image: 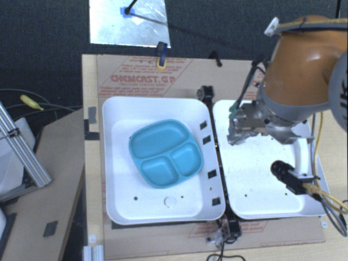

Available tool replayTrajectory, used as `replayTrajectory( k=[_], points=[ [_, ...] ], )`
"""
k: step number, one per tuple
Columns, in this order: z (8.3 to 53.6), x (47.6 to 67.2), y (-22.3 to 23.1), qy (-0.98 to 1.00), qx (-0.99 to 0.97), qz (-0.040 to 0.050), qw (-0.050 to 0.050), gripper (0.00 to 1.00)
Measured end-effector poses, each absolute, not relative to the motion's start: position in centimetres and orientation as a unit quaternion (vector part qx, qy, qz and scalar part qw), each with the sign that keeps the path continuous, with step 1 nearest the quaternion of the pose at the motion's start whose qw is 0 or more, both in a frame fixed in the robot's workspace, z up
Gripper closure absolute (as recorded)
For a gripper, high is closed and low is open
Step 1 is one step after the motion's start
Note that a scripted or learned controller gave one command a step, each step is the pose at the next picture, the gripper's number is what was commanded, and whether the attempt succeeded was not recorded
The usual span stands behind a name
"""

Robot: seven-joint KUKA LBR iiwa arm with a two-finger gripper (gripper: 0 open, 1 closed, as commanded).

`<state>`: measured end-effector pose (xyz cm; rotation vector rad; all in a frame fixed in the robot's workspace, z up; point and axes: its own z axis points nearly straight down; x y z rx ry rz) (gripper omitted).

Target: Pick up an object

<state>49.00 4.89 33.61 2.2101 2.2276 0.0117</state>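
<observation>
A light blue divided plate with three compartments lies in the middle of the left white bin. My gripper hangs over the upper left part of the right white bin, close to the divider between the bins. The arm's orange band and grey wrist fill the upper right and cover much of that bin's far side. I see nothing held under the gripper. The plate lies to the gripper's left, apart from it.
A black cylindrical part on the arm's side juts over the right bin's right half. Black clips line the divider between the bins. A cardboard sheet lies under both bins, with a shiny metal plate beyond it.
</observation>
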Motion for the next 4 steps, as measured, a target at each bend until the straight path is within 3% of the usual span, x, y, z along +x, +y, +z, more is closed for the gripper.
replayTrajectory(
  k=[1, 2, 3, 4],
  points=[
    [28.2, 48.7, -1.5, 0.706, 0.708, -0.0005, 0.0, 1.0],
    [30.9, 48.8, 5.5, 0.711, 0.703, 0.0024, 0.0, 1.0],
    [36.1, 48.7, 7.7, 0.71, 0.705, 0.0027, 0.002, 1.0],
    [38.7, 48.7, 6.0, 0.707, 0.707, 0.0015, 0.001, 1.0]
  ],
)
